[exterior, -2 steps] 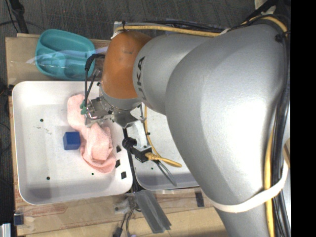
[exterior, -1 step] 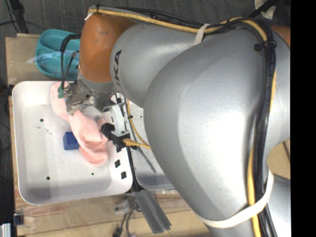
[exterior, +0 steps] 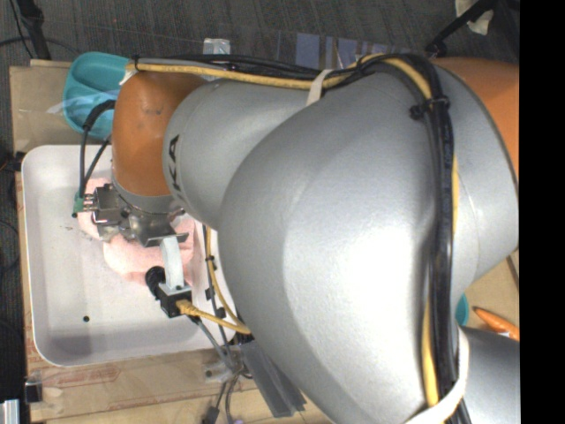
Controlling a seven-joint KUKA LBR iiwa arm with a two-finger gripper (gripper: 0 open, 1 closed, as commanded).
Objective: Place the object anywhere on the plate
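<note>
**Right over the pink plate: the gripper**

Far out at nine o'clock is the white bin (exterior: 44,237). It sits on the wooden bench (exterior: 19,87). Near the bin's seven o'clock corner there is one tiny dark dot (exterior: 86,318) on the white floor.

Up at ten o'clock, just past the bin's top rim, a teal thing (exterior: 88,82) lies on the bench. The arm covers part of it.

Inside the bin, toward its three o'clock side, lies the pink plate (exterior: 124,256). The gripper (exterior: 124,219) hangs right over the plate and hides most of it. Bits of pink peek out at the gripper's nine o'clock and six o'clock sides. I cannot tell if the gripper is wide or narrow, or if it holds anything, because its metal body blocks the view from above. The object to be placed is hidden too.

Just at twelve o'clock from the gripper is the orange band (exterior: 141,144). From there the big grey arm (exterior: 353,237) swells out toward three o'clock. A yellow and black cable (exterior: 265,76) runs along its top edge and bends down its side.

Way down at four o'clock, past the arm, a small orange thing (exterior: 494,321) pokes out.
</note>
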